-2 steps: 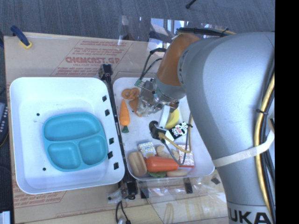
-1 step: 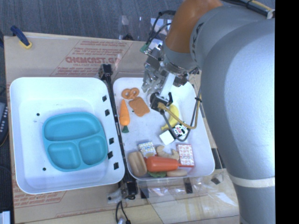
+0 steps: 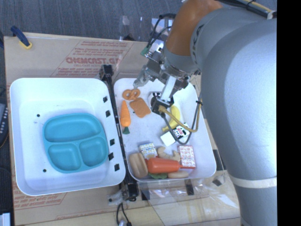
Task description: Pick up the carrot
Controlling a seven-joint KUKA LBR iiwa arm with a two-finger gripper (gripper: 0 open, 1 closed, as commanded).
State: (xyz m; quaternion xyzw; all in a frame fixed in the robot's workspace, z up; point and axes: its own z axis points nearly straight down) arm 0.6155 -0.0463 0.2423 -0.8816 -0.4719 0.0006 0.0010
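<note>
Where two bins (image 3: 19,126) adjoin, one carrot (image 3: 124,115), one blue tray (image 3: 74,142).

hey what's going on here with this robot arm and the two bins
A grey robot arm reaches in from the right over the right bin, which holds toy food. Its gripper hangs above the bin's far end, near a pretzel and a brown piece. The carrot lies untouched by the bin's left wall. The left bin holds a blue divided tray.
</note>
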